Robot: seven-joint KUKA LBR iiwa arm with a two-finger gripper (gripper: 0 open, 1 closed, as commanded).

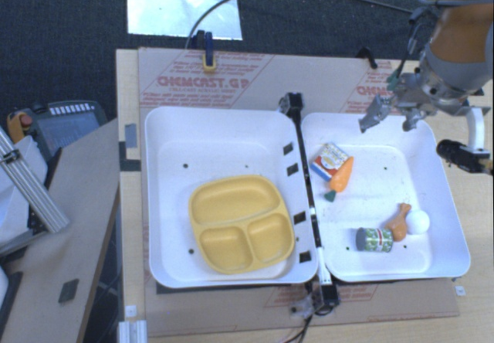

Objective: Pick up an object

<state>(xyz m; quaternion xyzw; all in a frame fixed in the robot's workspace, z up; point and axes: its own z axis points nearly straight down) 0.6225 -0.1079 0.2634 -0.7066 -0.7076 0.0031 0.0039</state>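
My gripper (391, 117) hangs above the far edge of the right bin (444, 179), its two fingers spread apart with nothing between them. Below it in that bin lie a small printed packet (330, 157) and an orange carrot (342, 174) with a green tip, side by side near the left wall. Toward the front lie a small green-labelled can (374, 239) on its side, a brown drumstick-shaped toy (398, 221) and a white egg (417, 222).
The left bin (166, 148) bears a yellow divided tray (240, 222). A black divider (302, 179) runs between the bins. A black cable arcs over the back of the bench. A grey table stands at the left.
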